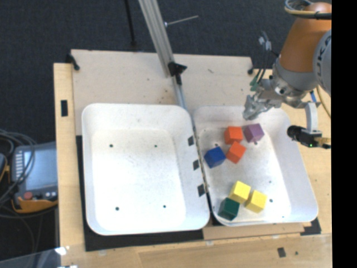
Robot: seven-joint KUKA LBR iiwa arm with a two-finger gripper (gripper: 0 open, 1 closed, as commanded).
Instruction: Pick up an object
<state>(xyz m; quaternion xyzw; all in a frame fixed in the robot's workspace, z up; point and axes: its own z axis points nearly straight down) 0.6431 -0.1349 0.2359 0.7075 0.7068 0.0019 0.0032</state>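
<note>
The gripper (252, 109) hangs above the right bin's (295, 166) far end, near the purple cube (254, 132); whether it is spread, I cannot tell. Nothing is held. This appears an approach step; next comes a descent onto one cube. Purple touches an orange cube (234, 134), leaving little room; the far rim lies close.

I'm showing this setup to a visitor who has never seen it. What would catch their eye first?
Probably the bright blocks in the right bin: two orange blocks, a purple block and a blue block near its middle, two yellow blocks and a green block at its near edge. Then the orange-banded arm, its gripper above the purple block.
</note>
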